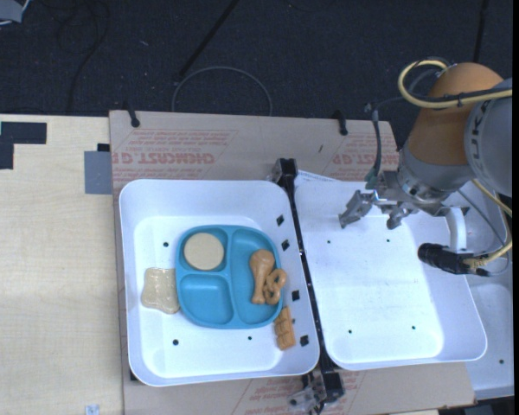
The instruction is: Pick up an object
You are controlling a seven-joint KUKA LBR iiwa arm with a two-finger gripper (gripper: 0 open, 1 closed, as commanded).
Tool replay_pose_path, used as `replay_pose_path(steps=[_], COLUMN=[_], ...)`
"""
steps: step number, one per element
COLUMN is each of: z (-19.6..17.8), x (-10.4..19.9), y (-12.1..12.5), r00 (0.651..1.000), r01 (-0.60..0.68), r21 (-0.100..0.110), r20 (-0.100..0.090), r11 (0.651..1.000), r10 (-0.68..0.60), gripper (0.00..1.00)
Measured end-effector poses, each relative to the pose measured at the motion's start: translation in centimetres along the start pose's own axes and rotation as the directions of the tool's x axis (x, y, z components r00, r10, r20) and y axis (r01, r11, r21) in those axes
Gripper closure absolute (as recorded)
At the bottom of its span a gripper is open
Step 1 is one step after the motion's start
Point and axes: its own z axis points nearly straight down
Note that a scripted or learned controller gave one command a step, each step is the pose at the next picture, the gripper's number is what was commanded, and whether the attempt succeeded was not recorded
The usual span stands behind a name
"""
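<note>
Small biscuit (284, 328) lies just outside blue plate (227, 277); pretzel (267, 276) and cracker (203, 251) in its compartments. Gripper (374, 215), jaws wide, holding nothing, hangs well right, presumably searching.

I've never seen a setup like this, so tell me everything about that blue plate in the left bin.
The blue plate looks like smooth plastic, with rounded corners and three compartments. It lies flat in the left bin. A round tan disc sits in its upper-left compartment, and a brown pretzel-like piece in its right one. A pale bread-like piece lies against its left edge, and a small brown piece by its lower-right corner.
</note>
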Motion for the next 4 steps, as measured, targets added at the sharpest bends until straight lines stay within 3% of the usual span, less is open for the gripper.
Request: replay_pose_path(steps=[1, 2, 4], z=[4.5, 3.2, -8.8], x=[0.0, -0.1, -0.3], y=[0.5, 0.5, -1.0], r00=[1.0, 1.0, 1.0], r01=[0.0, -0.003, 0.0], r21=[-0.002, -0.003, -0.011], r20=[0.0, 0.0, 0.001], r11=[1.0, 1.0, 1.0], r10=[0.0, 0.003, 0.0], gripper=[0.0, 1.0, 1.0])
